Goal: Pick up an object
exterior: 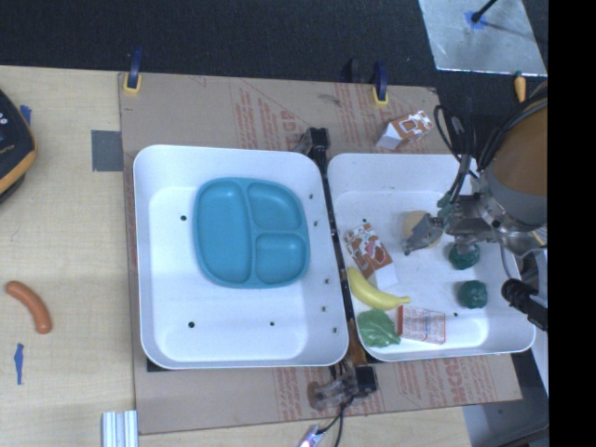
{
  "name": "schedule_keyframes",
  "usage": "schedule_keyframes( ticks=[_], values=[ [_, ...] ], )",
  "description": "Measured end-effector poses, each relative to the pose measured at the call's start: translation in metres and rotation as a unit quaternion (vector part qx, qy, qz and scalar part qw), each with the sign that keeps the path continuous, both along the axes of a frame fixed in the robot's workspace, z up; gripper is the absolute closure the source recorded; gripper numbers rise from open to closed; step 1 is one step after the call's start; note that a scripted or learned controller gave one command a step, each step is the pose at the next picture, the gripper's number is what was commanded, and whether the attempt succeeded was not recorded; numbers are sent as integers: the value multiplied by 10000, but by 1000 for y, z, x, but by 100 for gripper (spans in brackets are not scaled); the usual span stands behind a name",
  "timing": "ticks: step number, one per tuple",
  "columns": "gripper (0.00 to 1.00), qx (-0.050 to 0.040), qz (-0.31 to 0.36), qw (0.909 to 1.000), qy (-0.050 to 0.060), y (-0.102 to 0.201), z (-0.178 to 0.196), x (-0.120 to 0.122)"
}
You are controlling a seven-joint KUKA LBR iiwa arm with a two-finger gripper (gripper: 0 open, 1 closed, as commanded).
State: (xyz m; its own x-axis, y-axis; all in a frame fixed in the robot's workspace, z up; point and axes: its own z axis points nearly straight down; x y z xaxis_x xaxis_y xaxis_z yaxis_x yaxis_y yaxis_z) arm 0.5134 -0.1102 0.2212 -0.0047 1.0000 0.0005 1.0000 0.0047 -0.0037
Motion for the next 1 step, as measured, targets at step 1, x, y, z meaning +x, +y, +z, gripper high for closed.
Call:
schedule_keyframes(
  ticks=[1],
  values=[
    [0,-6,-3,10000,8,-26,-128,39]
  ],
)
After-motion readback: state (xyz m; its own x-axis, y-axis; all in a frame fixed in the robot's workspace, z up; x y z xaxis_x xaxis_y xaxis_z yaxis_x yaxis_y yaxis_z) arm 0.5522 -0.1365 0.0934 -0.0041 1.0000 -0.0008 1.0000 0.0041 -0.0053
